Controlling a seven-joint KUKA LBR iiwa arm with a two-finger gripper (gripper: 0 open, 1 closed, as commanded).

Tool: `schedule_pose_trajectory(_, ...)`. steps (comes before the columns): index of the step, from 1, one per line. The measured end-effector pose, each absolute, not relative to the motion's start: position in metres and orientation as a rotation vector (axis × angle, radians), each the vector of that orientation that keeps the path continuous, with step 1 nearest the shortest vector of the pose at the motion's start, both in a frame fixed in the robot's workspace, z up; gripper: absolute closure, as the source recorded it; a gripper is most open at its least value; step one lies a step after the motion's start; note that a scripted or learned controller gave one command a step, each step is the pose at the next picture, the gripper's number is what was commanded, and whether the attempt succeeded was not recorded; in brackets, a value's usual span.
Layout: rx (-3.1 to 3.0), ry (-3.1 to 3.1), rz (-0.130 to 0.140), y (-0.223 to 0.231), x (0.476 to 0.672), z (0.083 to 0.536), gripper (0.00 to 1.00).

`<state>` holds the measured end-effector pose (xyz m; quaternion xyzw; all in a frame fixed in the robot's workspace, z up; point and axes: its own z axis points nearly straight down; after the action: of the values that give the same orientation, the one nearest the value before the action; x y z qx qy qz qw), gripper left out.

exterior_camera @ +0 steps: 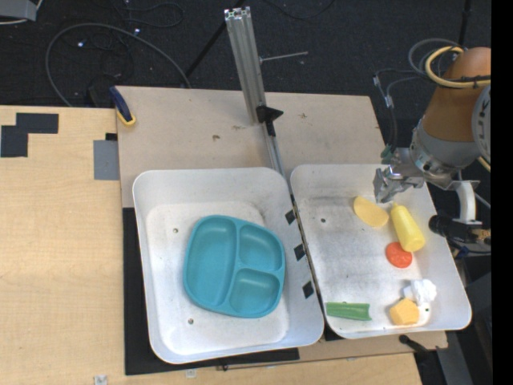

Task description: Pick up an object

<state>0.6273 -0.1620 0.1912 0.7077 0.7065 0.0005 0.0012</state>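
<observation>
Arm poised over the right bin's far edge, reaching stage, nothing lifted.

The left bin [152, 215] bears a teal divided plate [235, 265]; the right bin [337, 247] carries the small candidates. The gripper [390, 186] hangs just beside the pale yellow piece [370, 212], near the far rim; whether it is parted or clenched I cannot tell. A yellow cylinder [407, 226] lies right of that piece, an orange disc [399, 254] nearer. Likely next: descend onto the pale yellow piece, minding rim and cylinder. Open floor lies to its left; the green block [348, 311] and orange chunk [405, 313] sit well apart, near the front.
</observation>
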Motion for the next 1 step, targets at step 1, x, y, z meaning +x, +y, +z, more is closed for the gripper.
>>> schedule_pose_trajectory(1, 2.218, 2.221, 0.002, -0.1659, 0.6305, 0.2344, 1.00)
